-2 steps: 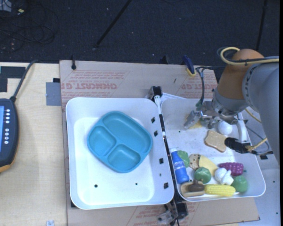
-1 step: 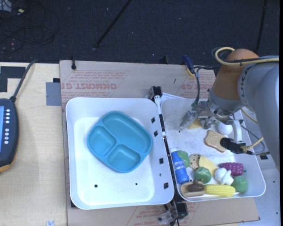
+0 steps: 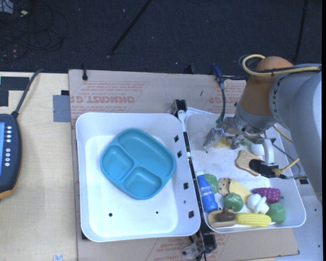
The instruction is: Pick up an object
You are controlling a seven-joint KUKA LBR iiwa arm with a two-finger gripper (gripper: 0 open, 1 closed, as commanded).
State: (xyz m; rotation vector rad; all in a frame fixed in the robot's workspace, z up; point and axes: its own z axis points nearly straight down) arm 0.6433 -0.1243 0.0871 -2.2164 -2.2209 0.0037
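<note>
Toy food (image 3: pixel 244 200) lies heaped at the right bin's (image 3: pixel 299 213) six o'clock end. At its twelve o'clock, the gripper (image 3: pixel 224 139) hangs low; whether open or closed, one cannot tell.

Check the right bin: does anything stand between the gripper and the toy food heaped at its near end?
Nothing visible does. The gripper is low over the right bin's far end; bare white floor separates it from the toy food, with a slice of bread off to one side.

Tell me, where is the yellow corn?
In the camera view, the yellow plastic corn cob lies in the right white bin, along its near edge. A brown toy sits to its left and a green toy to its right.
</note>
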